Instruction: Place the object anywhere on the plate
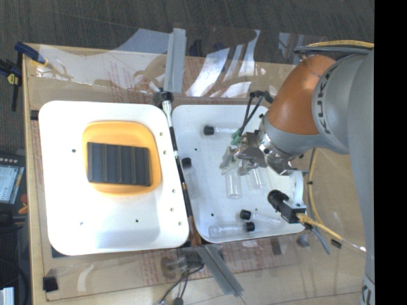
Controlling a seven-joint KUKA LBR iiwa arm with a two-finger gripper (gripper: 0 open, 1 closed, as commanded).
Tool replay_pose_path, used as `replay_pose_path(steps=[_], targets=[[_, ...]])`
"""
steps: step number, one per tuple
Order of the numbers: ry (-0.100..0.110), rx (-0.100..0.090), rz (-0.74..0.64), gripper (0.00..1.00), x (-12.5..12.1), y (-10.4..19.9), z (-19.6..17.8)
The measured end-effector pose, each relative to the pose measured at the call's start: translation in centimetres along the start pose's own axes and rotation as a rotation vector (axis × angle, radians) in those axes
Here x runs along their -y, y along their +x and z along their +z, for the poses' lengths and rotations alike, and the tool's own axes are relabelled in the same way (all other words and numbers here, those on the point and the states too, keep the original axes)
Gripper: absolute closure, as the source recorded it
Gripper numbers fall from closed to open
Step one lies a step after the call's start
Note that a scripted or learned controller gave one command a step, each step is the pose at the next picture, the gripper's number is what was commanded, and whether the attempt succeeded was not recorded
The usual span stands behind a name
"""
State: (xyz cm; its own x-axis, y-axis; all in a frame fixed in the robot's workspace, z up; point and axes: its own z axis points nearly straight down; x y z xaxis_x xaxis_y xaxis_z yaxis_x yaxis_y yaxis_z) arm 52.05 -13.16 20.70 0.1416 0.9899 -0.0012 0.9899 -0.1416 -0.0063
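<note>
On the tabletop (95,278) two shallow white bins sit side by side. The left bin (63,221) carries a yellow plate (121,134) toward its 12 o'clock side, and a dark ribbed block (119,164) lies flat on the plate. The right bin (203,202) holds several clear tubes with black caps: one (219,130) near 11 o'clock, one (234,184) upright-looking close to the middle, and two (232,230) lying along the 6 o'clock wall. A small black cap (186,162) rests at 9 o'clock by the bin's wall. The grey arm (337,119) with its orange band comes in from 3 o'clock, and the end effector (240,159) hangs over the middle of the right bin, just above the central tube. Whether it is released or clenched, I cannot tell.
</note>
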Motion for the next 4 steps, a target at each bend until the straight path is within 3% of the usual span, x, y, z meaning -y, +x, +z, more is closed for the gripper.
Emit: replay_pose_path(steps=[1,2,3,4], targets=[[0.002,-0.002,-0.106,1.0,0.3,4.2,1.9],[-0.001,0.0,-0.294,1.0,-6.6,11.0,-0.4],[-0.001,0.0,-0.294,0.0,-6.6,11.0,-0.4],[0.006,0.0,-0.301,1.0,-6.6,11.0,-1.0]])
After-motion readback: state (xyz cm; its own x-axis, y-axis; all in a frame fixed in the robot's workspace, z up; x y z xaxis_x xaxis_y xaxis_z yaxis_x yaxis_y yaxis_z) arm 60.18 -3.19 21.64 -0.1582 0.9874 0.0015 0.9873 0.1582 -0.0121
